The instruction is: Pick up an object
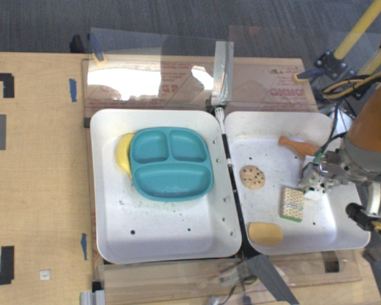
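The right bin [267, 146] holds a round chocolate-chip cookie [252, 176], an orange carrot-like piece [298, 146], a small green-and-yellow patterned packet [293, 204] and a tan oval bread-like piece [265, 233]. My gripper [314, 182] reaches in from the right and hangs low over the bin, just right of the packet's upper edge and below the orange piece. I see nothing held in it. In the left bin [159, 230], a yellow object [122, 152] peeks out from under a teal divided plate [171, 162].
A clear plastic sheet and a taped divider [221, 75] stand behind the bins. Yellow poles and cables [343, 75] crowd the upper right. The wooden bench [32, 183] stretches to the left.
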Robot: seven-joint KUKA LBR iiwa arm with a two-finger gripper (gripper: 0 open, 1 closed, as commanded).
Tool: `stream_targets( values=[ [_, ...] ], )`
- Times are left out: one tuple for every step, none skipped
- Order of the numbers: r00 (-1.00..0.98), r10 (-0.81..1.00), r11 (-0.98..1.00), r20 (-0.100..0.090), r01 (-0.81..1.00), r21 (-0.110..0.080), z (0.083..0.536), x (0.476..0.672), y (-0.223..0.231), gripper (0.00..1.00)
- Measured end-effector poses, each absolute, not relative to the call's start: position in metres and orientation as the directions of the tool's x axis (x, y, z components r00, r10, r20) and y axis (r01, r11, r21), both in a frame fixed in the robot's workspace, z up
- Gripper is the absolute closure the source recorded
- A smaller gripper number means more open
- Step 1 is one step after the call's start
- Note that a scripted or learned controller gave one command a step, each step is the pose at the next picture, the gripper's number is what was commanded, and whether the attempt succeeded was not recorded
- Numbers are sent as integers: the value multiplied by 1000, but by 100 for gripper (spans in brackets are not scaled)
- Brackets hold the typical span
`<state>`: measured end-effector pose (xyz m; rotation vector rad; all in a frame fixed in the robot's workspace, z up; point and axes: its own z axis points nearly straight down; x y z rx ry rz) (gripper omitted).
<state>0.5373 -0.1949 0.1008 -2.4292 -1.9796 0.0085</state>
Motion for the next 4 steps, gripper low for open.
stream_targets(
  values=[
    [201, 979, -201, 1, 979, -10, 100, 537, -195, 0],
    [202, 979, -202, 1, 979, -15, 107, 536, -195, 100],
    [234, 972, -234, 1, 972, 2, 227, 550, -150, 100],
    [335, 942, -335, -2, 942, -11, 192, 662, -80, 100]
  ],
)
